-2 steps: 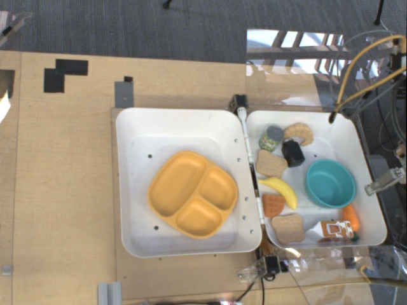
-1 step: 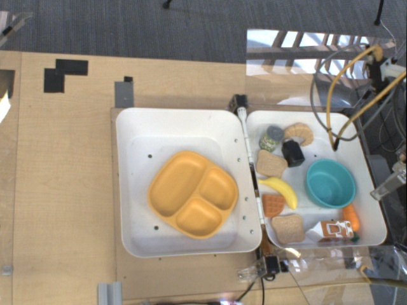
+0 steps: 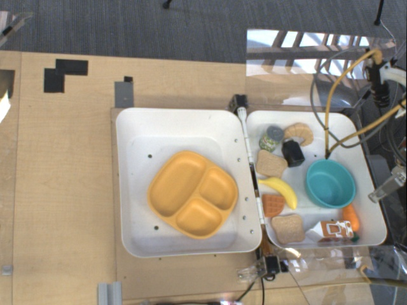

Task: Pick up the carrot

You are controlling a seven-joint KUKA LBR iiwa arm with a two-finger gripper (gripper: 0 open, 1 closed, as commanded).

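Note:
The carrot (image 3: 350, 220) is small and orange with a green end. It lies in the front right corner of the right bin (image 3: 375, 170), just below a teal bowl (image 3: 330, 183) and beside a small printed packet (image 3: 335, 230). A grey metal piece that looks like the gripper (image 3: 389, 188) pokes in at the right edge, just outside the bin's right wall. It sits up and to the right of the carrot and touches none of the objects.
The right bin also holds a banana (image 3: 282, 190), bread slices (image 3: 271, 164), a waffle (image 3: 274, 204), a black block (image 3: 292, 152) and a cookie (image 3: 298, 133). A yellow divided plate (image 3: 193, 194) lies in the left bin (image 3: 133, 170). Cables and a yellow hose (image 3: 337, 100) hang over the back right.

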